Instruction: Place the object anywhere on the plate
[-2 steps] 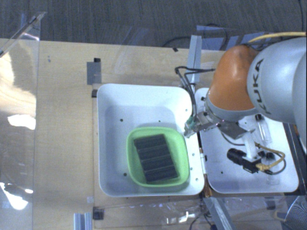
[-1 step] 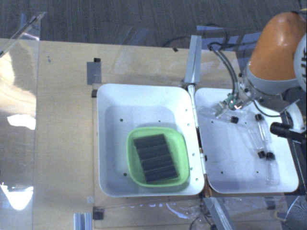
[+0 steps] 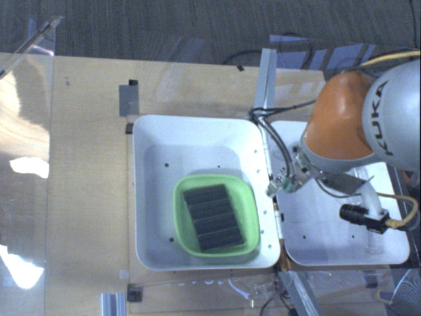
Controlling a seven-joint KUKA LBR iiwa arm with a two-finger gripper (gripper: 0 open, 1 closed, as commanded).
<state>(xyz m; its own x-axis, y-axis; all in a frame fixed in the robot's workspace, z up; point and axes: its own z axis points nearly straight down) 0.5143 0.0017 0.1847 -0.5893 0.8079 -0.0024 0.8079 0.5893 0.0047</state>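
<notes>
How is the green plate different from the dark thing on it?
The lime-green square plastic plate is bright, smooth and bigger; the dark grey ridged rectangular block is dull, grooved and smaller. The plate rests in the left white bin; the block lies on the plate. Both sit tilted alike.

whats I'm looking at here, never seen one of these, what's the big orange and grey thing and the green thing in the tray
This is one picture from a camera fixed above a workbench, looking down at a slant. The big orange and grey thing is a robot arm reaching in from the right side of the picture; a program moves it. Its wrist hangs over the right bin, and I cannot make out its hand or whether it holds anything.

On the bench sit two shallow white bins side by side. In the left bin lies a green plate with a raised rim, and on it rests a dark ribbed rectangular object. The job is to put the object on the plate, and it already lies there.
</notes>
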